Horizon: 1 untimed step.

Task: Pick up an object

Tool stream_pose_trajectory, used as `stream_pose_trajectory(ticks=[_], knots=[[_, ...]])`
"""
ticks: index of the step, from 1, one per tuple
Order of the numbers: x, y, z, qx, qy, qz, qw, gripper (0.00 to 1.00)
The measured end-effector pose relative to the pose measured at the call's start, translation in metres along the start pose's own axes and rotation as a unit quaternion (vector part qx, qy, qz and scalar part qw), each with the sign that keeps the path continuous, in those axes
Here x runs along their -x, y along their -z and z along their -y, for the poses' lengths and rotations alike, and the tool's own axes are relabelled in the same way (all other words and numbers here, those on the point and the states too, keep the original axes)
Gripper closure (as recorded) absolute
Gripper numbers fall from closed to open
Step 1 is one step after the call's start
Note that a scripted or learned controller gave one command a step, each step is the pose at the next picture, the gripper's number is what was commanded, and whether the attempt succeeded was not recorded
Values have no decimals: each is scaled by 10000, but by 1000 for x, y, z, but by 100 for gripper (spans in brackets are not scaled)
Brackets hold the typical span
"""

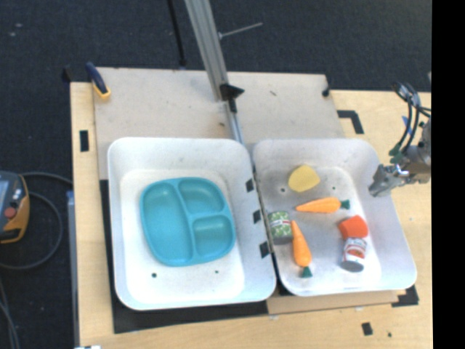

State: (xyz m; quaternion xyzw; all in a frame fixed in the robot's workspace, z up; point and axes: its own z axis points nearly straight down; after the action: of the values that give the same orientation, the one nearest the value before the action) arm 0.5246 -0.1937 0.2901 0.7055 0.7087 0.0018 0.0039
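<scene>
The tabletop [167, 111] carries two shallow white bins side by side; the left bin [127, 166] holds a turquoise divided plate [187, 220] lying flat near its middle, while the right bin [385, 224] holds all the small loose things, which is presumably why the arm comes in over that side. A yellow piece [304, 178] sits toward the far part of the right bin; just in front of it a carrot [320, 206] lies across the bin, its green end pointing toward the arm; a second carrot [301, 247] lies roughly lengthwise, its upper end touching or nearly touching a small green-labelled can [280, 225] close to the bin's inner wall; a bottle with a red cap [354, 242] lies tipped on its side toward the near right. None of these is stacked, so each offers a fairly open approach from above.

The jaws [383, 180] sit at the right bin's outer rim, above and apart from every object, with nothing between them; how wide they stand I cannot tell, the part being small and blurred. My judgement is that no pick has been made yet; the nearest candidates are the crosswise carrot and the bottle, both just beside the arm's position; the bottle, being rounded and on its side, may roll under a closing grip.
</scene>
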Motion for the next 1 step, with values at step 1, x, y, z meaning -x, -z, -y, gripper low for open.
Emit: stream_pose_trajectory(ticks=[1], knots=[[-41, -14, -18, -37, 6, -11, 10000, 100]])
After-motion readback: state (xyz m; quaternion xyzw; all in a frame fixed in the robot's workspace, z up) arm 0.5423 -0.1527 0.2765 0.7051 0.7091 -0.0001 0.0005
